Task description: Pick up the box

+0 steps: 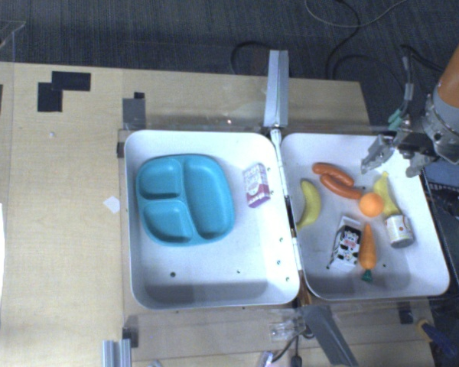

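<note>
Poised with the gripper (376, 153) above the far side of the right bin (436, 281), just beyond the sausage (336, 180) and the yellow banana (384, 189); cannot tell whether clenched or released, and nothing visibly held. Aiming, presumably, for the small purple-and-white box (256, 184) in the left bin (214, 289), just right of the blue tray (185, 199) and near the dividing wall. Could easily go wrong by descending into the crowded fruit, mistaking the black-and-white carton (347, 243) for the target, or nudging the light box over.
</note>
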`<state>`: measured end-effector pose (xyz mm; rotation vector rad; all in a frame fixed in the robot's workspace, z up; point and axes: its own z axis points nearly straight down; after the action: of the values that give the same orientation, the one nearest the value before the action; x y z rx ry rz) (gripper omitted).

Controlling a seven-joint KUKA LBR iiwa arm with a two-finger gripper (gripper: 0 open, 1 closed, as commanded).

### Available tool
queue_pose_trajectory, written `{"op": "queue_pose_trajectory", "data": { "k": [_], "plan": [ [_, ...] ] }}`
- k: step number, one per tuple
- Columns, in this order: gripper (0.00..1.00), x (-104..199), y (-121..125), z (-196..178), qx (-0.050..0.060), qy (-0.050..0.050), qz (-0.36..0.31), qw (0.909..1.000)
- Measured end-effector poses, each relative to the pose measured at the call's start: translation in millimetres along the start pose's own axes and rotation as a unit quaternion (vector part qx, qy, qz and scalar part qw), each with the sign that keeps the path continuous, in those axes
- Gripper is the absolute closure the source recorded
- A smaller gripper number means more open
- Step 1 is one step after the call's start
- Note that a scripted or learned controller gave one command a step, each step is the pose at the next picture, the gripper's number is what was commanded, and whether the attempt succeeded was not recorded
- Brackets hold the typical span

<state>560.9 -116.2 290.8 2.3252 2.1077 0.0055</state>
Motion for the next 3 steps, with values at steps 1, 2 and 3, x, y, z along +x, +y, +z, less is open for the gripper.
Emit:
{"op": "queue_pose_trajectory", "data": {
  "k": [1,2,3],
  "plan": [
    [0.0,-8,-23,146,0.002,0.0,0.024,0.9997],
    [0.0,-27,48,199,0.0,0.0,0.026,0.9997],
    [0.0,20,104,204,0.007,-0.001,0.021,0.9997]
  ]
}}
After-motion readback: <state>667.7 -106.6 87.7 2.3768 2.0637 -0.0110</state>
